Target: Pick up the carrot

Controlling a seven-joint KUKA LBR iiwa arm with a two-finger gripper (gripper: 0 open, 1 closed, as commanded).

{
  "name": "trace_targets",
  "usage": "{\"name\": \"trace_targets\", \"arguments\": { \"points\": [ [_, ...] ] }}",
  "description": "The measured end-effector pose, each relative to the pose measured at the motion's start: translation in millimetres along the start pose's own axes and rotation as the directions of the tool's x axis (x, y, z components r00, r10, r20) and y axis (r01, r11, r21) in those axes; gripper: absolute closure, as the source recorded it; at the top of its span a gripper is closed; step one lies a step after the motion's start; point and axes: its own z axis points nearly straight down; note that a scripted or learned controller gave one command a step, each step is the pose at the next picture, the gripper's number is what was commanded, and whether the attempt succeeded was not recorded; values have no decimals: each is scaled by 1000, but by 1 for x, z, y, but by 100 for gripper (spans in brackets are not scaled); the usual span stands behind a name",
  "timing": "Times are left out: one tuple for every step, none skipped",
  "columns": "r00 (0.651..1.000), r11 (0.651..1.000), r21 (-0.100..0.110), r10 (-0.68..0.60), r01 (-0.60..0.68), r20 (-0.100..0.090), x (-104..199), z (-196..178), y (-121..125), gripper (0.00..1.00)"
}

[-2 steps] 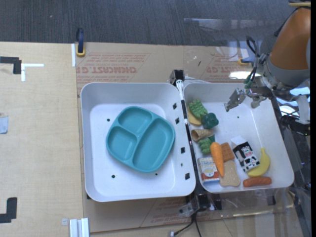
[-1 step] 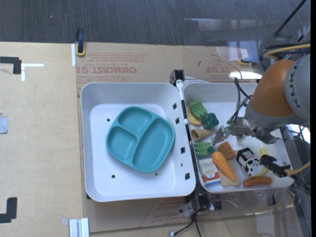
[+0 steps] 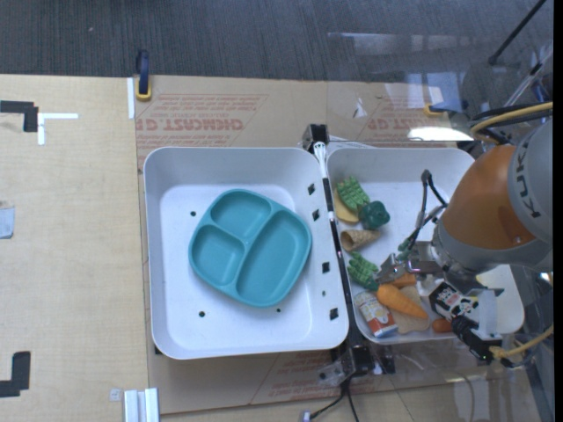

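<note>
Carrot (image 3: pixel 401 301) lies in the right bin (image 3: pixel 398 160), toward its near edge — beside a small red-and-white packet (image 3: pixel 376 316) and a green leafy toy (image 3: pixel 362 271). Tool (image 3: pixel 420 269) sits low over the bin just above the carrot; open or closed — cannot tell, wrist blocks the view. Left bin (image 3: pixel 167 262) holds a teal divided plate (image 3: pixel 251 247); both bins rest on the worktop (image 3: pixel 70 236).
</note>
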Motion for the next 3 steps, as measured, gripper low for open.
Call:
{"name": "trace_targets", "arguments": {
  "points": [
    [1000, 1000, -1, 6, -6, 1, -1, -8, 1, 100],
    [994, 993, -26, -112, 112, 12, 5, -5, 0, 100],
    [994, 994, -28, -108, 108, 12, 4, -14, 2, 100]
  ]
}}
